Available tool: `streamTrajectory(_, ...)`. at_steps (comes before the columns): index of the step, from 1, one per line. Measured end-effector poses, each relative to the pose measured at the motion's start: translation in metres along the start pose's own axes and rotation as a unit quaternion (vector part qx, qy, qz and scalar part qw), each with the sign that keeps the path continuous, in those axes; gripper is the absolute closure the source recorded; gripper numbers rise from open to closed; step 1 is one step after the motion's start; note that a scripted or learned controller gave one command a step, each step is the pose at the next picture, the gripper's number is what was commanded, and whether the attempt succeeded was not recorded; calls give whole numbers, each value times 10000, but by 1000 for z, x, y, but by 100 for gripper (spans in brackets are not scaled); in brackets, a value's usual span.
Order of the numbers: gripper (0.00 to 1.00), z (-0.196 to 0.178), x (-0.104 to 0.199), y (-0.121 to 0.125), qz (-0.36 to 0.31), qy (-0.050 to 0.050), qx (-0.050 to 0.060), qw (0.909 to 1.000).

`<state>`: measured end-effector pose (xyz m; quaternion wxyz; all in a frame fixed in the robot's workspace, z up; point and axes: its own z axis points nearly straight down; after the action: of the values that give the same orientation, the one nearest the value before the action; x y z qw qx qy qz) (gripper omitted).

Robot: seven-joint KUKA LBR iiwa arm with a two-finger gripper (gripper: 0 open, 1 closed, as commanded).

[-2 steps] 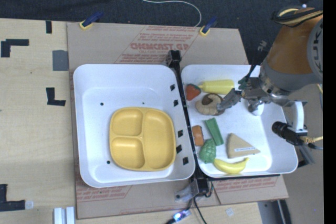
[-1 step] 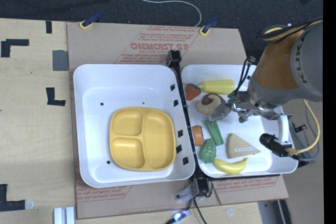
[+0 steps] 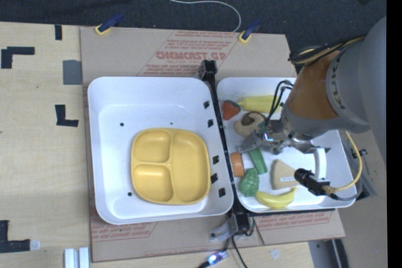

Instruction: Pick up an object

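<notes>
The right bin holds several toy foods. A long yellow piece and a red piece lie at its far left. Below them are a beige piece, a green stick, an orange piece, a knobbly green piece, a pale wedge and a yellow banana. My gripper hangs low over the middle of this pile, between the beige piece and the green stick. The wrist hides what lies right under it.
The left bin carries a yellow divided plate. A black divider clip sits between the bins. The grey arm with its orange band covers the right bin's upper right. Cables trail along that bin's right side.
</notes>
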<state>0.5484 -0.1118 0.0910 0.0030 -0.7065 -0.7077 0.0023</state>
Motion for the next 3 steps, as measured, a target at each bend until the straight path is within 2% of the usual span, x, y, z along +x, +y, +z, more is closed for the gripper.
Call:
streamTrajectory(1, 0, 7, 0, 0, 5, -5, -28, 10000)
streamTrajectory(2, 100, -4, 0, 0, 2, -11, -31, 10000)
streamTrajectory(3, 100, -49, -5, 5, 4, -7, -48, 10000)
